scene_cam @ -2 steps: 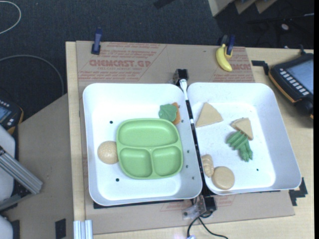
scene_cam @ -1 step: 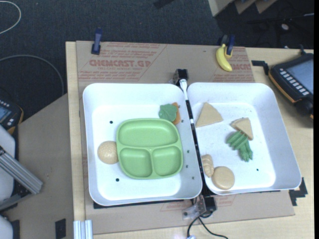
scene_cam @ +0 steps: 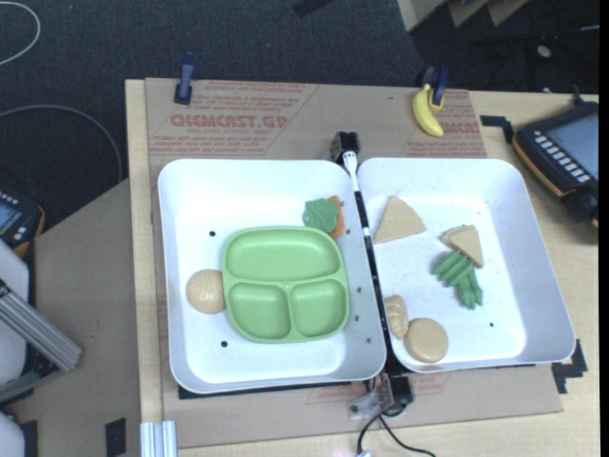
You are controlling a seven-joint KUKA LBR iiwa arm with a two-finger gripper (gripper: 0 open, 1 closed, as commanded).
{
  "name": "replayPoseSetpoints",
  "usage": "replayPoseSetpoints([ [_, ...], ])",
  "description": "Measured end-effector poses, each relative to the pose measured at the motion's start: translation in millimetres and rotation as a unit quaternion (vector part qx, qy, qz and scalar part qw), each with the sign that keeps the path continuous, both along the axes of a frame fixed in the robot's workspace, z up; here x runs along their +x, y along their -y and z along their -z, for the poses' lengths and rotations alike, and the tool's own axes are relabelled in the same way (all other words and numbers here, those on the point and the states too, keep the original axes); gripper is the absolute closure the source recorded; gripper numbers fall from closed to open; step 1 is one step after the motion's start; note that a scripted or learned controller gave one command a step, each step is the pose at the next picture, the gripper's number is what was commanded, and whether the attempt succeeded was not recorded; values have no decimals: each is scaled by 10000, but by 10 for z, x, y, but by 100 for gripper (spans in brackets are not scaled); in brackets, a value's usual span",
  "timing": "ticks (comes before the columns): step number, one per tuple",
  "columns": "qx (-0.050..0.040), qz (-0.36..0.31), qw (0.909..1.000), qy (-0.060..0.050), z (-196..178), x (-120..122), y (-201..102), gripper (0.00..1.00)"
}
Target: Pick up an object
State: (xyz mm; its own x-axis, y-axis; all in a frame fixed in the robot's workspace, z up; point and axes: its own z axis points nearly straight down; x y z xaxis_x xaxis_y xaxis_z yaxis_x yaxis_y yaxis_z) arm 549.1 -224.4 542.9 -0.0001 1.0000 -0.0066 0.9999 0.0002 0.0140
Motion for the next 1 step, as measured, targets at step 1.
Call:
replayPoseSetpoints([
  [1,57,-3,9999,-134,2198,319,-55,100],
])
